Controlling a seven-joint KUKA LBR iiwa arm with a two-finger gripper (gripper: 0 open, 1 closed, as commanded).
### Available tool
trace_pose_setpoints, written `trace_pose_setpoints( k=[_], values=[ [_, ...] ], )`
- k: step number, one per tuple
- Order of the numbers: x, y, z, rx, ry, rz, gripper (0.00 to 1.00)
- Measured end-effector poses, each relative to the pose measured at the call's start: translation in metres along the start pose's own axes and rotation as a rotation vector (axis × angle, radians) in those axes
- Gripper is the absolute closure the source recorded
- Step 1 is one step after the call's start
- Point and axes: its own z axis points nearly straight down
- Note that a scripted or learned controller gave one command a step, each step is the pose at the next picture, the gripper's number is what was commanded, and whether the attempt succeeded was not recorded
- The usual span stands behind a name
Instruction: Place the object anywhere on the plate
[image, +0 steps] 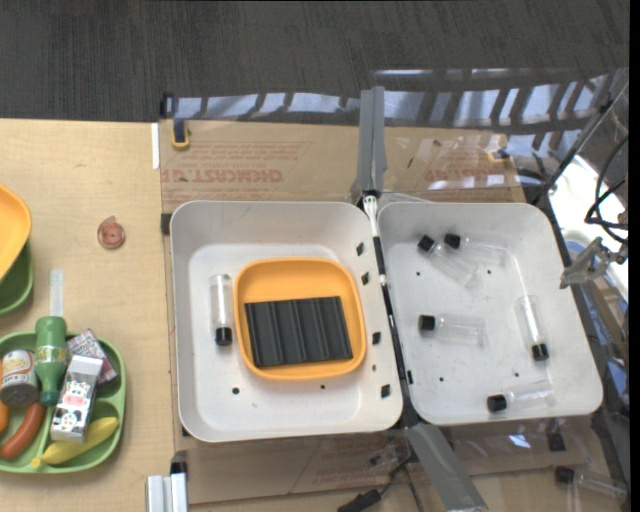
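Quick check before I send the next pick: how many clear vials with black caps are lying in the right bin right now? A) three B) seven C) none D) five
D: five capped vials lie scattered in the right bin, at and; a sixth vial lies in the left bin beside the orange plate.

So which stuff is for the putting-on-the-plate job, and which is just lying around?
For the job:
- orange plate in the left bin
- clear vials with black caps: five in the right bin, e.g. one, and one beside the plate

Just lying about:
- green tray of toy food
- green toy bottle
- cardboard sheet
- small pink disc
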Motion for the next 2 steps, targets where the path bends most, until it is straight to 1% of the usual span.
trace_pose_setpoints(
  k=[1, 2],
  values=[
    [0.005, 0.005, -0.031, 0.003, -0.001, -0.526, 0.0],
    [0.018, 0.022, -0.017, -0.002, -0.001, -0.797, 0.0]
  ],
)
